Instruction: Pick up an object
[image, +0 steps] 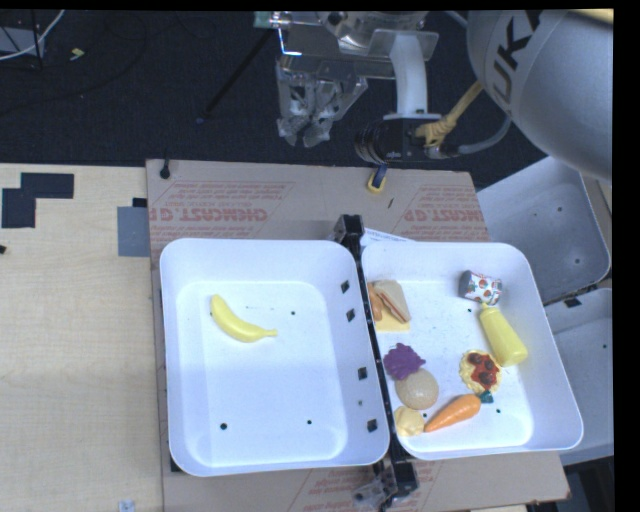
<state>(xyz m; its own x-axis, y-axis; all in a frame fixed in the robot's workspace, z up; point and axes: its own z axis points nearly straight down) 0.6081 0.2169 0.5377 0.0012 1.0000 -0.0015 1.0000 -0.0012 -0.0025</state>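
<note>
Banana (241, 321) (open floor around), left bin (180, 400)

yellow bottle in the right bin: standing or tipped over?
Tipped over. The yellow bottle lies flat on the right bin's floor, its length running along the surface, beside the small printed carton.

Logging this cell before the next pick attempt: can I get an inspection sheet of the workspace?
Surface: two shallow white bins, left bin and right bin, side by side on printed cardboard.
Job's things: yellow toy banana lies alone in the left bin; right bin holds orange carrot, yellow bottle, purple grape bunch, sandwich, beige ball, small printed carton, pizza piece.
Clutter: nothing seen.
Grippers: gripper raised beyond the bins, holding nothing visible.
Cables: black cable loop near the wrist.
Surroundings: dark floor.
</note>
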